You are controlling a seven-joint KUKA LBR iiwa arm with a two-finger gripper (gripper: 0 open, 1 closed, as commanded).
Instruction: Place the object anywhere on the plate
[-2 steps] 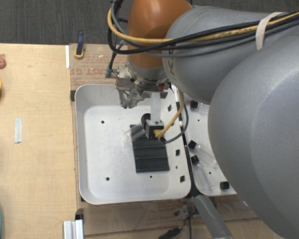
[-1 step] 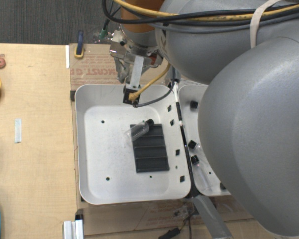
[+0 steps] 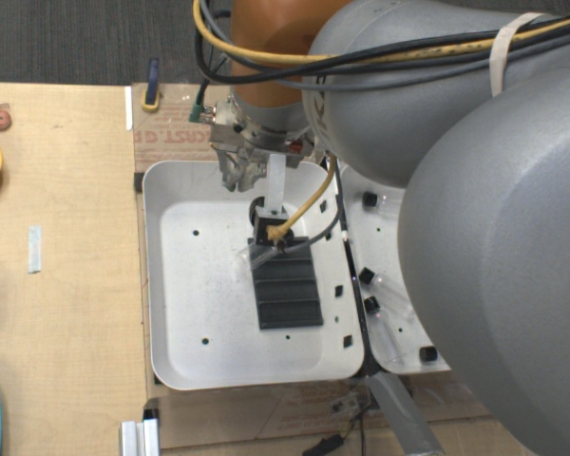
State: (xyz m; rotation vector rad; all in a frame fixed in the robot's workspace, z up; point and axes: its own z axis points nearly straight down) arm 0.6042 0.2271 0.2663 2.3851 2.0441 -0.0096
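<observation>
**End effector (image 3: 239, 171) hanging over the bin's far wall**

Its clenched or released state is hidden here; I cannot tell. The black ribbed block (image 3: 289, 294) is lying flat in the white bin (image 3: 180, 350), right of centre. It is looking stiff and light, with ridges giving purchase, so gripping across its narrow sides seems best. The wooden desk (image 3: 57, 331) is stretching off beyond the bin.

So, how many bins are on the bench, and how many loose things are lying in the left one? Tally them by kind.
Bins: 2 (left bin, right bin)
Black ribbed block: 1, in the left bin
Total: 3
</observation>
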